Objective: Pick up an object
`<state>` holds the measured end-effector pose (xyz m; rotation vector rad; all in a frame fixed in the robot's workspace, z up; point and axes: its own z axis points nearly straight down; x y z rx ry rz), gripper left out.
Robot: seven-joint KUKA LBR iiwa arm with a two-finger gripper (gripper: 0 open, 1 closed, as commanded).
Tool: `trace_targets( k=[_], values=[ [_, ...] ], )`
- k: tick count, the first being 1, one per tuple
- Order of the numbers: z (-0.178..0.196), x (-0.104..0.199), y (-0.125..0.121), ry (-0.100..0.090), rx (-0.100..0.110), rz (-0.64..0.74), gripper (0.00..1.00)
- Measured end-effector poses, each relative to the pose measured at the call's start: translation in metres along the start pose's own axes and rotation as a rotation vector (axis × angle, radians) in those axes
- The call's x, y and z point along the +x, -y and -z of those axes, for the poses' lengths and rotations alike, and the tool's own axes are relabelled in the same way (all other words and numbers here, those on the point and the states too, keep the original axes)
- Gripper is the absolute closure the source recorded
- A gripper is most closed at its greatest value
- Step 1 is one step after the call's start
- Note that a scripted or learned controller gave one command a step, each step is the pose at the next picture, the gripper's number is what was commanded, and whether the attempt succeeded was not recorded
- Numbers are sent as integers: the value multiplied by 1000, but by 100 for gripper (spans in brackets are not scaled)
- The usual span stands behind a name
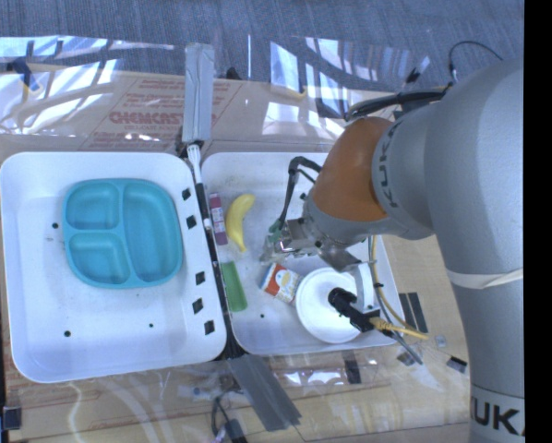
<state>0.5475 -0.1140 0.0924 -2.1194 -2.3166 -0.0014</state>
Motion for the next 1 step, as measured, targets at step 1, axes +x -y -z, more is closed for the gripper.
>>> trace_targets(
  k=[1],
  values=[
    [-1,-1,1,1,2,-1,0]
  ],
)
